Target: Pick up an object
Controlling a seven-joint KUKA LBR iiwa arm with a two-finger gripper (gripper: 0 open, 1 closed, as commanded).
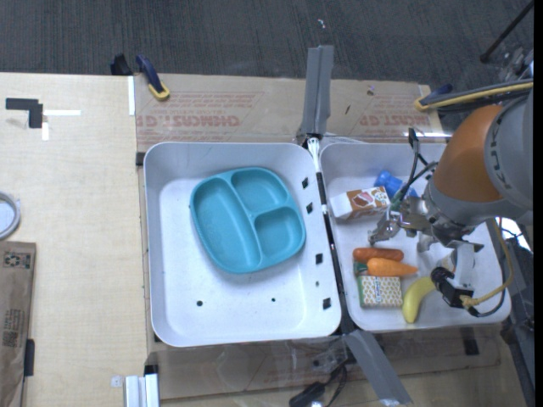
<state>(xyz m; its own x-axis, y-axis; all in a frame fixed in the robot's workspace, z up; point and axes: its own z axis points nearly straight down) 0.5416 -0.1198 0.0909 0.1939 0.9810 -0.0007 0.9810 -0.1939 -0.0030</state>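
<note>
Bench w/ two white bins, left bin point(161, 227) holds blue plate point(247, 219) w/ bare floor around, gripper point(399, 225) mid-right over crowded right bin point(348, 312), finger state can't tell

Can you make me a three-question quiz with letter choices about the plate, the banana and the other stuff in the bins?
1. Where is the plate?
A. left bin
B. right bin
C. on the floor

2. What colour is the plate?
A. red
B. blue
C. green

3. How does the banana sit?
A. lying in the right bin
B. on the plate
C. hanging from the arm

Answers:
1 A: the plate lies in the left bin.
2 B: it is light blue all over.
3 A: the banana lies in the right bin, next to a carrot, below the end effector.
</note>
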